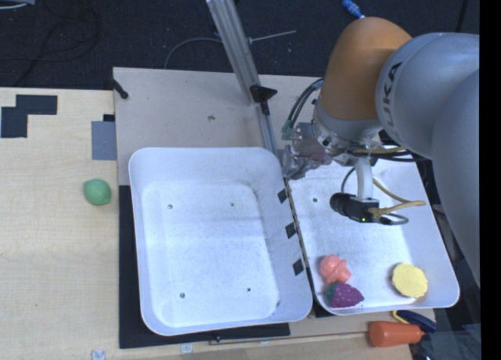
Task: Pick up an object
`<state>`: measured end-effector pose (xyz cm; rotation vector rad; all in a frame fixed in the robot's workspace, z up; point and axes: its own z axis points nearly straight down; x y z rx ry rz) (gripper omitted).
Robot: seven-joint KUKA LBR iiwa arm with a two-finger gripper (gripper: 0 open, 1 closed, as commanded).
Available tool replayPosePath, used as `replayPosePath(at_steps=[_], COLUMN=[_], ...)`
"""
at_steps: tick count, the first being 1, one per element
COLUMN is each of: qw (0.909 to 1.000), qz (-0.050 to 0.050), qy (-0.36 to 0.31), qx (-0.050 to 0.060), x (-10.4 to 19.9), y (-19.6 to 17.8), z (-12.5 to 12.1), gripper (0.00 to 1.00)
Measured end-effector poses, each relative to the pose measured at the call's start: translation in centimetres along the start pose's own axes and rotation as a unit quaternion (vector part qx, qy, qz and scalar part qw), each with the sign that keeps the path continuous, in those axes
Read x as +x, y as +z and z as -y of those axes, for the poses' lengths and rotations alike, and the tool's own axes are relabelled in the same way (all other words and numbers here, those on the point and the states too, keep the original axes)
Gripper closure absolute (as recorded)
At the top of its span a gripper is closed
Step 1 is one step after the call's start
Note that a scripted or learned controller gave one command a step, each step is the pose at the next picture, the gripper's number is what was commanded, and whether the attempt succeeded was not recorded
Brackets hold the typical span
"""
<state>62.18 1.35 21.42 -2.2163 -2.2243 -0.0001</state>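
**Still reaching: nothing picked up yet**

Plainly, the tool sits at the far edge of the right bin, close to the divider where the two bins meet, tucked under the arm's orange band and grey wrist. Cables and fittings crowd it, so I cannot tell how it is set, and no object is seen in it.

Further out, in the near part of the same bin, lie the likely things to take: a pink toy touching a purple grape-like toy by the divider, and a yellow round piece apart from them toward the right corner. A black fitting hangs from the arm between the tool and these.

The left bin holds nothing to grasp. A green ball rests on the worktop to its left, and an orange thing lies outside the right bin's near rim.

By my judgement this is the approach step. The next move calls for travelling toward the near end, centring over one toy, preferably the lone yellow one, then descending.
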Motion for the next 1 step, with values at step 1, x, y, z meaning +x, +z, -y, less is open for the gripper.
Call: replayPosePath(at_steps=[1], qw=[1.0000], qz=[0.000], qy=[0.000], qx=[0.000], x=[5.04], y=[0.21], z=[1.70], gripper=[1.00])
